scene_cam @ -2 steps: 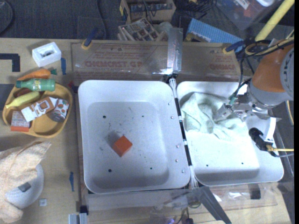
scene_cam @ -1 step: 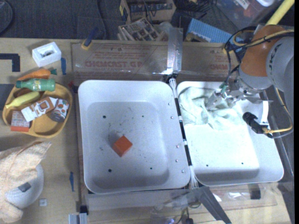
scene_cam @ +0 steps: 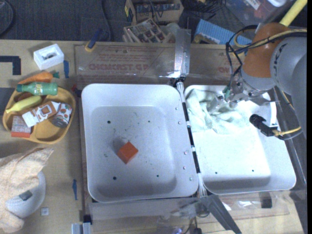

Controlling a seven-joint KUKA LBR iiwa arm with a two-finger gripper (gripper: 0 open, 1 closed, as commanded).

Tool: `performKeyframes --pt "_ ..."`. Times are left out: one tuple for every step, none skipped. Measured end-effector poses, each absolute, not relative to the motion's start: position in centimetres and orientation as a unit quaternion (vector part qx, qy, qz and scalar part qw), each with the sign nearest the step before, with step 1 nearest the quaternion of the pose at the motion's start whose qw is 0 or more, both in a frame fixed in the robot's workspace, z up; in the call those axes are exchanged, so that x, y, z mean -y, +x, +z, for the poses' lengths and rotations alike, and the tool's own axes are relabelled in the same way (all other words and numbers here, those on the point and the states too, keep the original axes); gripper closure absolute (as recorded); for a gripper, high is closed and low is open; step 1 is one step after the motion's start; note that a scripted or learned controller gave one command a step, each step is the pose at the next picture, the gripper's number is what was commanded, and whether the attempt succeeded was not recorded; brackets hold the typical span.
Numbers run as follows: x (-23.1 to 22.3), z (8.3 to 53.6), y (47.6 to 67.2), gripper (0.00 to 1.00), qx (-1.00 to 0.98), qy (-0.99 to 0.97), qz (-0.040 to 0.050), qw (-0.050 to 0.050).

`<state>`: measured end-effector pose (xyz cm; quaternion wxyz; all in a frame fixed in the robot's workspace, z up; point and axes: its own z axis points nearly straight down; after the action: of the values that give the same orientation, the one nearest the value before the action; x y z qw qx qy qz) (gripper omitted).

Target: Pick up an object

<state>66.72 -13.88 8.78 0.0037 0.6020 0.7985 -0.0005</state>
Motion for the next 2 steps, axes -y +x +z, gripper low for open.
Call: performKeyframes --pt "14.0 10.0 66.9 1.00 -0.798 0.602 0.0006 0.007" --pt "17.5 15.0 63.9 1.00 -0.846 0.533 0.0003 0.002"
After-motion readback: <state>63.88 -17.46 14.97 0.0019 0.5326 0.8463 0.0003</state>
